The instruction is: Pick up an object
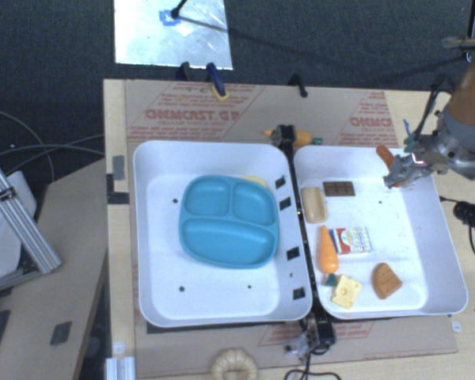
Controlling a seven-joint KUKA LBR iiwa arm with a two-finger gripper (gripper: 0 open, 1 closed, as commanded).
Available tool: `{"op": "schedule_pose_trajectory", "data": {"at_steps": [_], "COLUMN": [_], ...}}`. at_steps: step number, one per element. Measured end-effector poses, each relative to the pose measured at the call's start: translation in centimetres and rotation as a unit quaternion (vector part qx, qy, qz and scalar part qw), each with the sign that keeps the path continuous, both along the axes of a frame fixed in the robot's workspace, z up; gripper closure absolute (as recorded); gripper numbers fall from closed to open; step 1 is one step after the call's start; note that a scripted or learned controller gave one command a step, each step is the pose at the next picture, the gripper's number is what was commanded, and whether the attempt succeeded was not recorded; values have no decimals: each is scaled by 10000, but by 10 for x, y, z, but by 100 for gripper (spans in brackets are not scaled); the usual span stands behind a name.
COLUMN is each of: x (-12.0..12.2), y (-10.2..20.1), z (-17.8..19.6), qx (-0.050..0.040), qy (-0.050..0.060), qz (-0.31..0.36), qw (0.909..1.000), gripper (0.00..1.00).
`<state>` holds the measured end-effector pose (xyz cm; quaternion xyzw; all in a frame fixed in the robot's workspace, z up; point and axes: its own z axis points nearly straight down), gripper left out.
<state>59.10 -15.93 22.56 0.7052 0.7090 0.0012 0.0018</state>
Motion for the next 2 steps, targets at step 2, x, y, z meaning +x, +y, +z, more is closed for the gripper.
{"op": "schedule_pose_trajectory", "data": {"at_steps": [2], "x": [3], "y": [106], "z": [0], "qx": [13], "qy": [9], "qz": [23], "qw": [10000], "gripper": [100]}}
